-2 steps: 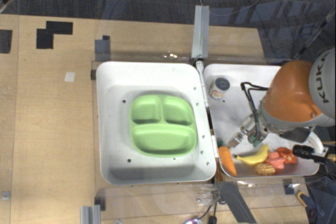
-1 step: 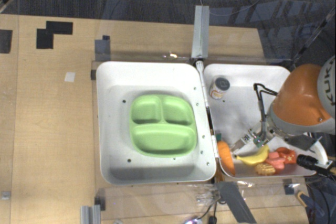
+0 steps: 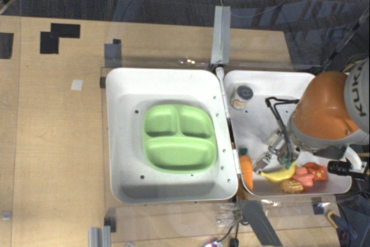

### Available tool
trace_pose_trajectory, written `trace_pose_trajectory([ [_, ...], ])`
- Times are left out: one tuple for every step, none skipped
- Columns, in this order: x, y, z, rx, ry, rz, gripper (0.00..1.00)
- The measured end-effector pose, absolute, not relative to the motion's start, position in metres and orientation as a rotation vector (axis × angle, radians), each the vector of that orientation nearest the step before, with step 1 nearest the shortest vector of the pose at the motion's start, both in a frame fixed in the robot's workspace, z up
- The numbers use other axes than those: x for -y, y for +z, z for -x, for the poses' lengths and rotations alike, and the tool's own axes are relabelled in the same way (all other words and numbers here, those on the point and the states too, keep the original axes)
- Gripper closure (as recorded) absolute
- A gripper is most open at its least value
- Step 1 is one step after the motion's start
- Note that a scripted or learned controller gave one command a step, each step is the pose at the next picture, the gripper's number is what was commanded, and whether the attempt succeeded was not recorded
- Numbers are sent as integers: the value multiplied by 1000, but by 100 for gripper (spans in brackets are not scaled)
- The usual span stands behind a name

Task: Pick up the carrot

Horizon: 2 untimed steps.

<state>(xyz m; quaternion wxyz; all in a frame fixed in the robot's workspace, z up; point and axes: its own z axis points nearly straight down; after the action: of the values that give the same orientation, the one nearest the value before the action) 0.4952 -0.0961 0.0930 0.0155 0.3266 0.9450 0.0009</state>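
Orange carrot point(image 3: 247, 172) lies against the left wall of the right bin point(image 3: 257, 80), at its near corner.
White and shallow with rounded corners, the two bins sit side by side on the wooden bench point(image 3: 52, 142); the left bin point(image 3: 124, 85) carries a smooth green plate point(image 3: 178, 137) split into three sections. Sharing the right bin are a yellow banana point(image 3: 279, 173), a red piece and a small bumpy orange piece near the front wall, and a small jar point(image 3: 240, 95) toward the back. The metal end effector point(image 3: 277, 153) hangs just above the banana, near the carrot but apart from it; whether it is apart or together I cannot tell.
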Motion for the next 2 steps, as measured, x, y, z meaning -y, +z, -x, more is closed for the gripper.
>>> trace_pose_trajectory([
  [92, 91, -498, -2631, 9, -1698, 0],
  [23, 185, -488, -2565, 6, -1806, 0],
])
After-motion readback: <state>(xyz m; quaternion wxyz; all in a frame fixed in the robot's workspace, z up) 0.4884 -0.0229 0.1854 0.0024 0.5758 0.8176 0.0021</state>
